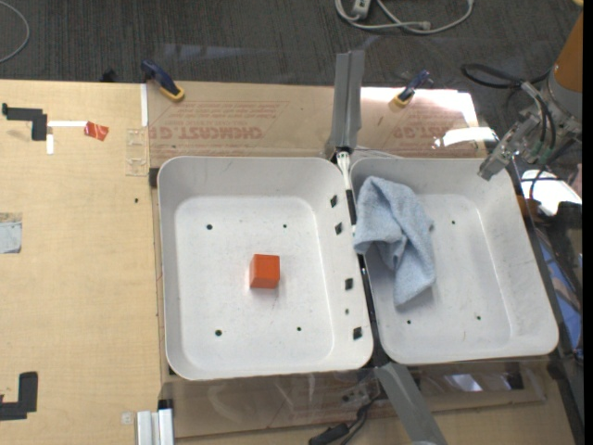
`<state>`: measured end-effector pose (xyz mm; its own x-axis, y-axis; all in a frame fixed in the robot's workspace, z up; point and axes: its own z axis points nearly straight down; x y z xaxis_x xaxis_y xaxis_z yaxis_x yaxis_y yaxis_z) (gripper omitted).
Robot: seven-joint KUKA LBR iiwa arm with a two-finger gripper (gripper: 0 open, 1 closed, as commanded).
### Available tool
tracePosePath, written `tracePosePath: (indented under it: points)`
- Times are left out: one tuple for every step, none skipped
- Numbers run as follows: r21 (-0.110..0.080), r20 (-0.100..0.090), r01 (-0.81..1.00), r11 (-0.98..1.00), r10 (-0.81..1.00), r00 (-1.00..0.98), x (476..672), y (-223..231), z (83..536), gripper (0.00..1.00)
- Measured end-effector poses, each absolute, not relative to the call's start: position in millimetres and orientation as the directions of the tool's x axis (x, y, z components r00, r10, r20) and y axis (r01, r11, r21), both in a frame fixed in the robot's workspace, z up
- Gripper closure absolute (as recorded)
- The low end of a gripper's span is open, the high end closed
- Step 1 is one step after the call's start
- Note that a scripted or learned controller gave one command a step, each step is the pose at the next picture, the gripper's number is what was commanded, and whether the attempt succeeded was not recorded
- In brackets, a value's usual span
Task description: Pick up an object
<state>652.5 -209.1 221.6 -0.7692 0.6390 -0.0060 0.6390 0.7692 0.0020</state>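
Nothing is picked up yet: the orange block [265, 272] lies in the left bin [185, 341], the blue cloth [400, 237] in the right bin [500, 332], while the gripper [505, 151] waits at the frame's two o'clock, its state unclear.

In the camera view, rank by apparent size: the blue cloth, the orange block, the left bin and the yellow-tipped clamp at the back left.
1. Left bin, by far the largest.
2. Blue cloth.
3. Orange block and yellow-tipped clamp look about alike; the clamp lies farther from the camera, so I won't rank them.
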Motion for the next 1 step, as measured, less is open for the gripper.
tracePosePath:
  points:
    - [0.001, -0.001, 0.757, 0.654, 0.757, -0.654, 631.6, -221.8, 128.1, 1.00]
